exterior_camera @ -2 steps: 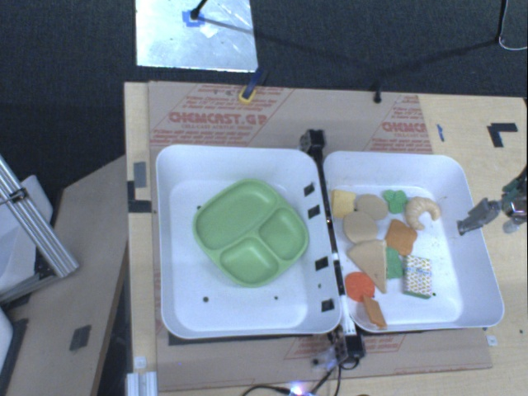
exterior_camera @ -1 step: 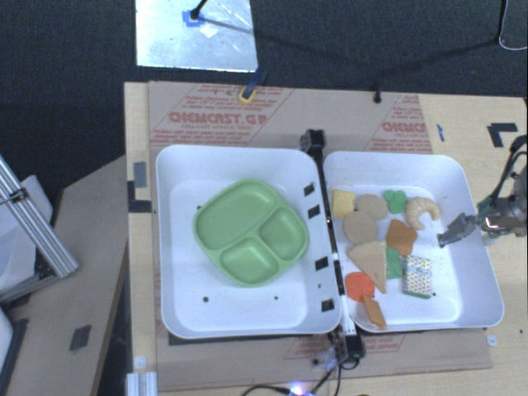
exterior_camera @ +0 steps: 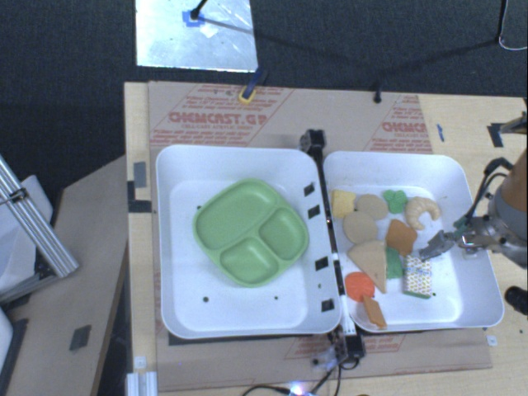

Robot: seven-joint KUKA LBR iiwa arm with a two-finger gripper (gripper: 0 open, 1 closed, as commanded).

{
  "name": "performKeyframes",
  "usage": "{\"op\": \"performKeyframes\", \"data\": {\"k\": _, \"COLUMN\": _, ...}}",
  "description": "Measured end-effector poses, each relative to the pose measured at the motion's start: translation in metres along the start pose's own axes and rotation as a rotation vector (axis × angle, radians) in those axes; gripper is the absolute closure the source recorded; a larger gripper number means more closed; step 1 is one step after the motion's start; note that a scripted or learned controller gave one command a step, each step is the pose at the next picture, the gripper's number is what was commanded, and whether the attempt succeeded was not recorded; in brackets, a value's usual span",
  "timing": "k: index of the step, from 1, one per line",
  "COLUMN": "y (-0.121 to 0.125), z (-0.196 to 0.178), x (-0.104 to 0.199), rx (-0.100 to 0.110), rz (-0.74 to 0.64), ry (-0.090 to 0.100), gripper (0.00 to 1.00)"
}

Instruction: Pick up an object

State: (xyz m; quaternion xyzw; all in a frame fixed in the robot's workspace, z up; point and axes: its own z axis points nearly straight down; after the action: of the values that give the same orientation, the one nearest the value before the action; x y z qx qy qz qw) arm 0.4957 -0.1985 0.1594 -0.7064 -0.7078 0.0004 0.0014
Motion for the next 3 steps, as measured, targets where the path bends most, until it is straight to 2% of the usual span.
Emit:
{"op": "performKeyframes", "data": {"k": 2, "y": 0.008, "z": 0.076, "x": 0.001, "rx": -0.004, "rz": 0.001, "ry": -0.002, "gripper": 0.0}}
{"op": "performKeyframes", "data": {"k": 3, "y": 0.008, "z": 0.065, "x": 0.001, "rx": -0.006, "rz": 0.0, "ry": -0.002, "gripper": 1.0}}
